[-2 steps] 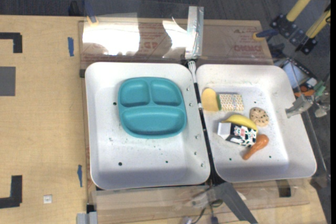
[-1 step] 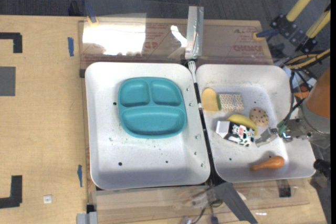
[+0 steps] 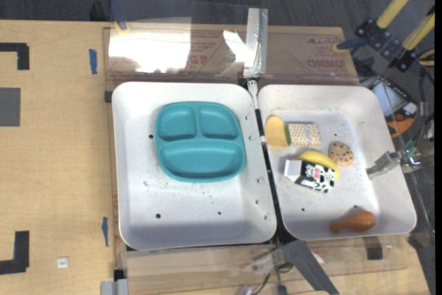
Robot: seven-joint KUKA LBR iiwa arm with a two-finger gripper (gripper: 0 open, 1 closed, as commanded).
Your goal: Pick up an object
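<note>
On the desk (image 3: 48,169) the right bin (image 3: 366,207) holds a banana (image 3: 319,159) near its middle; the hand (image 3: 387,162) hovers at the right rim, finger state unclear.

Slanted overhead view of both bins (image 3: 131,148)

On the surface (image 3: 55,148) sit two white bins. The left bin (image 3: 138,217) holds a teal divided plate (image 3: 200,140). The right bin (image 3: 366,114) holds a yellow block (image 3: 277,131), a speckled card (image 3: 303,132), a banana (image 3: 318,159), a cookie (image 3: 340,153), a black-and-white carton (image 3: 315,177) and a brown drumstick (image 3: 354,221). The hand (image 3: 387,162) hangs at the right bin's right rim.
</note>
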